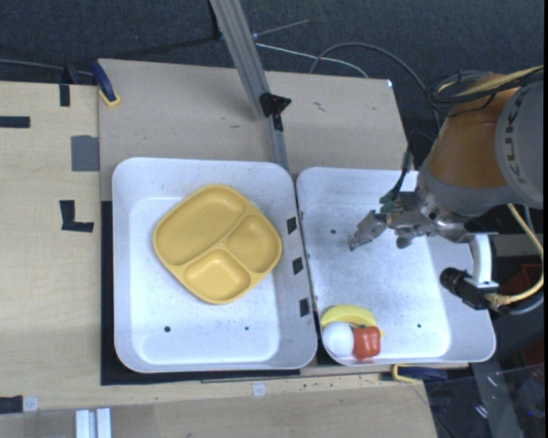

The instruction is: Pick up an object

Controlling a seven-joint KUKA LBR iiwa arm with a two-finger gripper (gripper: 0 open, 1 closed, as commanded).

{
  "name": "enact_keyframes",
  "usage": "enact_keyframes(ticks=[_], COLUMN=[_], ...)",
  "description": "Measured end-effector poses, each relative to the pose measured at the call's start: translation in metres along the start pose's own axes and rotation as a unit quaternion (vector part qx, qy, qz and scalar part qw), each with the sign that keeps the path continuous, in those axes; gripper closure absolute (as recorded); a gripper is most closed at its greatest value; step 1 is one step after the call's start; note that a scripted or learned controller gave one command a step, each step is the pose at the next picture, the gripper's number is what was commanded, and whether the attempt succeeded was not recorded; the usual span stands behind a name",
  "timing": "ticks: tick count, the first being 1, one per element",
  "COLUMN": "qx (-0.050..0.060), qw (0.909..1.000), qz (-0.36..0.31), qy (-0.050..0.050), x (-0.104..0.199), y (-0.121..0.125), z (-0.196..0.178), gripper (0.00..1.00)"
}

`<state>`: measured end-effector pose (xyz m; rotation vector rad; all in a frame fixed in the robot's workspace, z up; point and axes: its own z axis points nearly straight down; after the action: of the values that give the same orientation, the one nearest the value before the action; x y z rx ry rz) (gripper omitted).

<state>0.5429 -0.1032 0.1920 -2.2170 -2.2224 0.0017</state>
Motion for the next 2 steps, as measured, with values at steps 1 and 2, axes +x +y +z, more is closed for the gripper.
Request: enact_keyframes(ticks=[1,2], qx=[0.000,0.002], qw=[1.0000,1.0000], qz=[0.000,0.001], qy=[0.000,0.000], x=[0.000,0.001], y=[0.000,0.003], z=[0.000,0.044], gripper=[0.00,0.00])
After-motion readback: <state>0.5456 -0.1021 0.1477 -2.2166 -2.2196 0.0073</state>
